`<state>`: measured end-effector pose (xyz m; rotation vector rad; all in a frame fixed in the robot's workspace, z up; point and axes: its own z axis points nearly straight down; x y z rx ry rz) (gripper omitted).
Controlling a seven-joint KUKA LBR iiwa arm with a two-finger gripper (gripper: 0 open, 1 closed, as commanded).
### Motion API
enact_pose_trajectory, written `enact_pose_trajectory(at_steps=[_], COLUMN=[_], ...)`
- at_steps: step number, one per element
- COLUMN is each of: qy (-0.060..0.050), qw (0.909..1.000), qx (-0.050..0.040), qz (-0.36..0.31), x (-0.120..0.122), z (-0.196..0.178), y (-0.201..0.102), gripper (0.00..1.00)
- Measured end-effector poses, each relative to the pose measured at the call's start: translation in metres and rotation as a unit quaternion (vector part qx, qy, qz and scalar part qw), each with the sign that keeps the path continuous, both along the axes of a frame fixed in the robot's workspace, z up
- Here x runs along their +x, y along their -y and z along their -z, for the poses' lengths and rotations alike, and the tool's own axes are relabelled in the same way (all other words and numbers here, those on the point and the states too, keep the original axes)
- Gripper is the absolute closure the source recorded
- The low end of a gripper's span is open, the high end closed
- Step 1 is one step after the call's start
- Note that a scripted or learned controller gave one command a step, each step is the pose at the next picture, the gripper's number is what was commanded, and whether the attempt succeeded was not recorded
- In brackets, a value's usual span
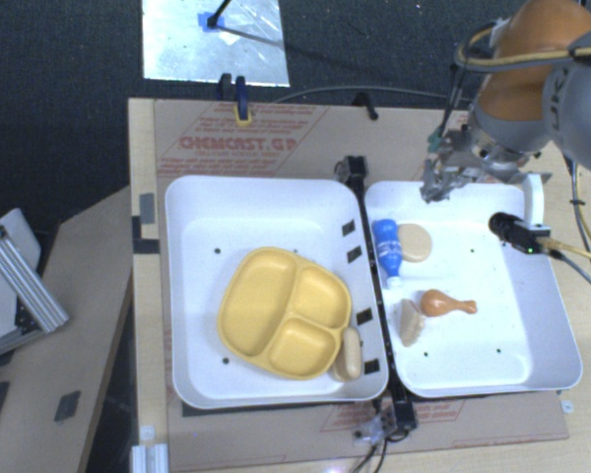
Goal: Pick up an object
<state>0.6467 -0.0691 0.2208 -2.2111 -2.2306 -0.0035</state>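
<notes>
- Right now, gripper (436, 187) hangs over the far-left corner of the right bin (542, 304); can't tell from here if fingers are apart or closed, nothing visible between them.
- Arm (532, 57), grey w/ orange band, comes in from upper right.
- Right bin contents: blue bottle (386, 247) lying along the left wall, round tan disc (414, 242) touching it, orange drumstick-shaped toy (445, 304) near centre, pale beige piece (411, 321) just beside it.
- Left bin (192, 264): yellow divided tray (285, 311), w/ a small beige piece (350, 353) at its near-right edge.
- Both bins sit side by side on the worktop (98, 294).
</notes>
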Motion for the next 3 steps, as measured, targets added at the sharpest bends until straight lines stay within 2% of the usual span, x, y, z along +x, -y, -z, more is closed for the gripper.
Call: enact_pose_trajectory(at_steps=[3], qy=[0.0], qw=[1.0], qx=[0.0001], qz=[0.0], x=[-0.022], z=[0.017], y=[-0.152], gripper=[1.0])
